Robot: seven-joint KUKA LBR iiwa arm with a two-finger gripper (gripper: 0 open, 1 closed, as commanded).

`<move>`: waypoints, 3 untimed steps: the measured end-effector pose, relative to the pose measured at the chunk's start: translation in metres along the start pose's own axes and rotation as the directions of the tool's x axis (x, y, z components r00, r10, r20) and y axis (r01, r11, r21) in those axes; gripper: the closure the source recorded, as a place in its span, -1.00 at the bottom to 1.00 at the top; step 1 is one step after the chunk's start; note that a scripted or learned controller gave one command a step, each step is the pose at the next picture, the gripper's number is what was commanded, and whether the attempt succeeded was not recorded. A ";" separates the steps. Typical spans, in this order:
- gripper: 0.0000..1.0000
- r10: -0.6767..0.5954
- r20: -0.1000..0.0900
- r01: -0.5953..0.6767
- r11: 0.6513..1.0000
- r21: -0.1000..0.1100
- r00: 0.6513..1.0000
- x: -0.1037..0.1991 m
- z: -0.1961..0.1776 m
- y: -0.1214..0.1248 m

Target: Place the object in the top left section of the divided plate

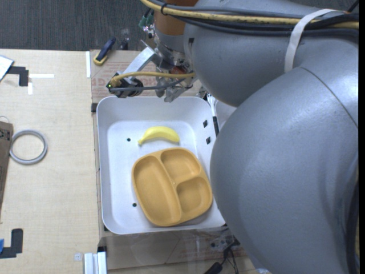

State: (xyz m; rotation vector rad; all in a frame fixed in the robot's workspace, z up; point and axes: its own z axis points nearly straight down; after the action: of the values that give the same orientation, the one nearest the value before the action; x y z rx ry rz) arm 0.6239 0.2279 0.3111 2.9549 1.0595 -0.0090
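Observation:
A yellow banana (159,135) lies on the floor of the white bin (114,153), just beyond the far rim of the tan divided plate (138,194). The plate has three sections, one long one on the left and two smaller ones on the right, and nothing lies in them. My gripper (169,92) hangs over the bin's far edge, above and behind the banana and apart from it. The big grey arm covers the whole right side of the view.
A grey tape roll (27,147) lies on the wooden bench to the left of the bin. A blue-handled tool (105,50) rests beyond the bin's far left corner. Black brackets (20,76) sit on the bench at the left.

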 end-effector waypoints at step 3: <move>-1.00 -0.069 0.003 0.069 0.998 0.001 0.998 -0.034 -0.117 0.035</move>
State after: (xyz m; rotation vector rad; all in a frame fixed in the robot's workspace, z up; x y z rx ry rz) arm 0.6206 0.1799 0.4286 2.9164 1.1611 -0.0149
